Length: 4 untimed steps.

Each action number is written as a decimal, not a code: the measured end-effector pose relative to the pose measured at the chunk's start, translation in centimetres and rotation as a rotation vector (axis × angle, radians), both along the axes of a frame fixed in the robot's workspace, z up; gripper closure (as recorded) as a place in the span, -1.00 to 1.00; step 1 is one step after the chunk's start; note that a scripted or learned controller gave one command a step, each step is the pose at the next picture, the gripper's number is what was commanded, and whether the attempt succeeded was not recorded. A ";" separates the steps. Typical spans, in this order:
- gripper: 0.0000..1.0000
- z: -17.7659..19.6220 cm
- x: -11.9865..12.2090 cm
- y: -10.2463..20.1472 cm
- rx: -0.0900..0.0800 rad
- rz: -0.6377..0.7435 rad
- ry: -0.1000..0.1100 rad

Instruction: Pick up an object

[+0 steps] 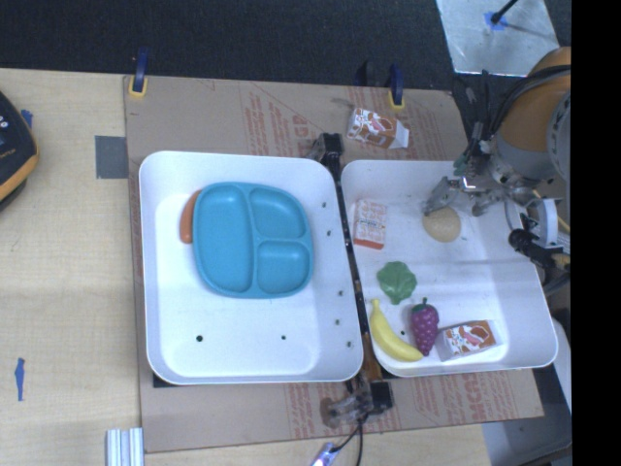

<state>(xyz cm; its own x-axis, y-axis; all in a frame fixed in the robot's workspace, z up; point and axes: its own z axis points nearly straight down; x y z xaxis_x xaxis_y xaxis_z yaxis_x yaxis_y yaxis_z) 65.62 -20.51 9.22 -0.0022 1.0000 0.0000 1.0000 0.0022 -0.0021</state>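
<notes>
Left bin point(160, 260) holds a blue divided plate point(252, 239), an orange item point(185, 219) tucked under its left edge. Right bin point(505, 299) holds a small carton point(369, 223), green piece point(396, 281), banana point(391, 334), purple grapes point(424, 326), a snack packet point(469, 338) and a tan potato-like object point(442, 225) — the gripper point(464, 190) sits just above it, touching or nearly so; grip state cannot be told. Another packet point(377, 128) lies outside on the cardboard.

Robotics lab, clamped cardboard sheet point(243, 115) on bench, two white bins point(155, 260), toy food
</notes>
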 end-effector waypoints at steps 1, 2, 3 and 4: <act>-1.00 0.0 0.0 4.8 0.000 0.004 0.002; -1.00 0.0 -1.7 3.6 0.000 0.001 0.001; -1.00 0.0 0.0 0.5 0.000 0.000 0.000; -1.00 0.0 -1.5 5.0 -0.001 0.004 0.002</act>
<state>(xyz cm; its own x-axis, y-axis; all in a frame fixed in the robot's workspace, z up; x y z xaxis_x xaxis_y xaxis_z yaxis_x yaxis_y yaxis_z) 64.13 -15.53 9.20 -0.0063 1.0000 -0.0005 1.0000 0.0063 -0.0037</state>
